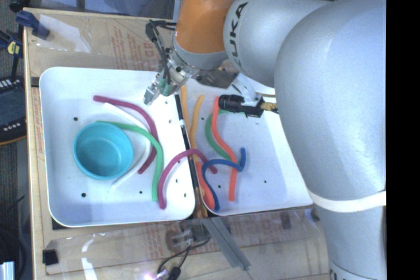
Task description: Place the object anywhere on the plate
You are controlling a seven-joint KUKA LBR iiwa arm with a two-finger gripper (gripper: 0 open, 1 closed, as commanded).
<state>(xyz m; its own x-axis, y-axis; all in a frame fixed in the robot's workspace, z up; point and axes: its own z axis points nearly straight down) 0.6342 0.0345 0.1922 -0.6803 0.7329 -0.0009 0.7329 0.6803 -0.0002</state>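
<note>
Where gripper hangs (grip can't tell): maroon strip, green strip; blue bowl beside.

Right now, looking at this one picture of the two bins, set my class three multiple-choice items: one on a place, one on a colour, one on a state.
1. Where does the bowl sit?
A. in the left bin
B. in the right bin
C. on the floor

2. What colour is the bowl?
A. red
B. light blue
C. yellow

3. How does the blue rope piece in the right bin lie?
A. straight
B. knotted in a ball
C. bent in a curve

Key: 1 A, it stands on the left bin floor beside the green rope. 2 B, its rim and inside look light blue. 3 C, it loops round with an upturned end.
</note>
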